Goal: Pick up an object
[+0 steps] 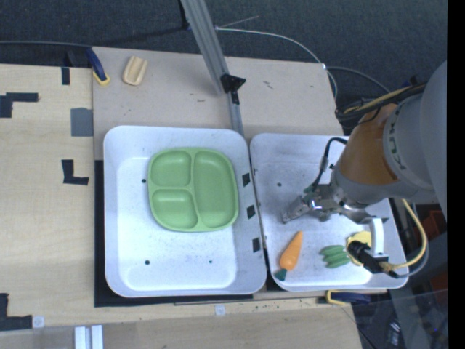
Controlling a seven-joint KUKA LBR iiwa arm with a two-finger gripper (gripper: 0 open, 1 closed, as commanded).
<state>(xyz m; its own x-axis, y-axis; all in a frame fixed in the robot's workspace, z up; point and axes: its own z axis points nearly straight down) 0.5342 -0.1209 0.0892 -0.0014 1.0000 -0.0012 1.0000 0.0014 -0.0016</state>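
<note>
Pale wooden bench (43, 217), dark floor (349, 13)

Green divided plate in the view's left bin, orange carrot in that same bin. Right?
No. The camera view shows the orange carrot in the view's right bin; the green divided plate is in the left bin.

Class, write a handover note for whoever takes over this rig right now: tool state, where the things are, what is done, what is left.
The tool is low in the right bin, just behind the carrot; nothing shows in its grasp.
The carrot and a green pod lie near that bin's front edge, apart from each other. A green plate lies in the left bin.
Done: nothing lifted yet.
Left: grasp one thing, probably the carrot as the nearest, and lift it.
</note>
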